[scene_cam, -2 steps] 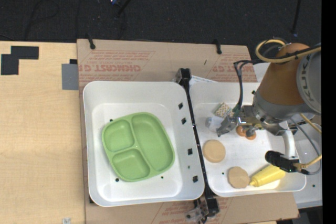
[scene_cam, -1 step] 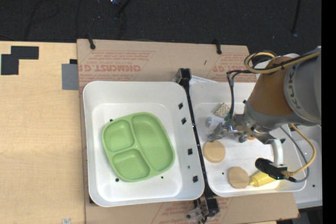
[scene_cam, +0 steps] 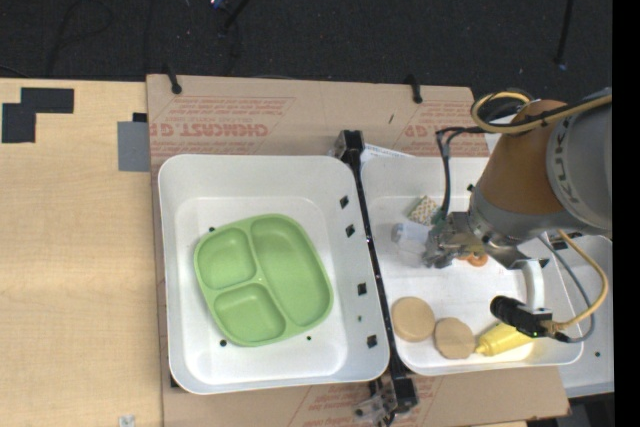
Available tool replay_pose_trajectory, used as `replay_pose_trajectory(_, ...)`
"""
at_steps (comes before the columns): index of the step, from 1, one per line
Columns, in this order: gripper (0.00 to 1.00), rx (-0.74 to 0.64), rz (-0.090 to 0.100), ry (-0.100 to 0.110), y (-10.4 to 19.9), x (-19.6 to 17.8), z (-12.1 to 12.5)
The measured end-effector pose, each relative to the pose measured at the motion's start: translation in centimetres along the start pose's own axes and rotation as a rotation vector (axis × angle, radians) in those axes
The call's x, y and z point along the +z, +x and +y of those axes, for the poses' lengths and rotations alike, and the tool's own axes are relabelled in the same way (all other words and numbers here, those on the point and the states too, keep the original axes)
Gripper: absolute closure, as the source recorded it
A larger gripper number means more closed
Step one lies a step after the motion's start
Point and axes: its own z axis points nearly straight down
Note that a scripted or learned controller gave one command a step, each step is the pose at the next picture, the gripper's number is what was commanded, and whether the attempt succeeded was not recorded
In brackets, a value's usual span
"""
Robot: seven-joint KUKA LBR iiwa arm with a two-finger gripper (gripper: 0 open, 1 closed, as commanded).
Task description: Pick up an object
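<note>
My gripper (scene_cam: 441, 251) is low in the right bin (scene_cam: 400, 177), near its middle, on the grey arm with the orange band that reaches in from the right. Just left of the gripper lies a pale bluish translucent object (scene_cam: 409, 237), touching it or nearly so. A small speckled object (scene_cam: 425, 209) sits just behind that. A bit of orange (scene_cam: 474, 259) shows on the gripper's right side. Two tan round discs (scene_cam: 413, 318) (scene_cam: 454, 337) lie side by side at the bin's front. A yellow object (scene_cam: 506, 343) lies to their right.
The left bin (scene_cam: 180, 215) holds a green divided plate (scene_cam: 262, 279) with three compartments. A black divider (scene_cam: 362, 245) separates the two bins. Cardboard lies under both bins, and the wooden bench extends to the left.
</note>
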Motion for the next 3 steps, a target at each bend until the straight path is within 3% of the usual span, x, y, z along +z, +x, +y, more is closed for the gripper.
replay_pose_trajectory(2,1.0,-0.006,-0.003,0.0,-0.8,-11.4,0.1)
replay_pose_trajectory(3,1.0,-0.005,-0.001,0.006,-0.8,-11.2,0.1)
